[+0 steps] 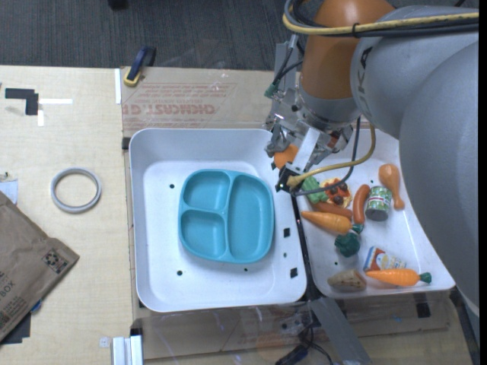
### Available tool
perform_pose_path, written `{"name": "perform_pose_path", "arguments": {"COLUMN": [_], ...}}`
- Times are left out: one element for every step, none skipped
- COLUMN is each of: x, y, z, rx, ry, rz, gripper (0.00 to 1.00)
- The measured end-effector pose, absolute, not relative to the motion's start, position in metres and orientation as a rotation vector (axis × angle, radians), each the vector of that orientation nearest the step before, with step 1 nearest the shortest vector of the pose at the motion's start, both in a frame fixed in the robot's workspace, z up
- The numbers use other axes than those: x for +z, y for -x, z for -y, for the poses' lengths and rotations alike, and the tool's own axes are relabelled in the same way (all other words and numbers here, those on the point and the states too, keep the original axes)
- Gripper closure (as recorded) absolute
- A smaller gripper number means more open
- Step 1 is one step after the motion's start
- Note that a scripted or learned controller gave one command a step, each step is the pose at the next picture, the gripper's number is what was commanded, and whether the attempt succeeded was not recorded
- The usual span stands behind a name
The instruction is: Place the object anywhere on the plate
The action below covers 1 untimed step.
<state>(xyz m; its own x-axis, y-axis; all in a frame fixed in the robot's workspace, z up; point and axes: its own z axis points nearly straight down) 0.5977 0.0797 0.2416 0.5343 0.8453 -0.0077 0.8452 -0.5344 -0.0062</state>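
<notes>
We look down on a pale wooden counter (68, 128) carrying two shallow white bins side by side. The large grey arm (426, 90), with its orange band (346, 21), reaches in from the right and hangs over the seam between them. The left bin (152, 226) holds a teal plate (227, 216) with three compartments, all bare. The right bin (426, 242) holds a scatter of toy food: a carrot (327, 221), a second carrot (397, 277) near the front edge, a sausage (361, 202), a small can (379, 202), a drumstick (391, 179) and a few smaller pieces.

The gripper (293, 158) sits at the back corner of the right bin, close to the dividing wall. A small orange piece (283, 158) shows just beside its tip, but we cannot tell whether the jaws are open, closed, or gripping it.

We judge the step in hand to be the pick, or the very start of the carry. Nothing rests on the plate yet. If the orange piece is held, the next move calls for lifting clear of the wall, travelling left over the plate, then lowering and releasing.
</notes>
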Motion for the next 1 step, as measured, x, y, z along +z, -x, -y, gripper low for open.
{"name": "perform_pose_path", "arguments": {"x": [0.2414], "y": [-0.5977], "z": [-0.0794], "rx": [0.016], "ry": [2.751], "rz": [1.514], "gripper": [0.00]}}
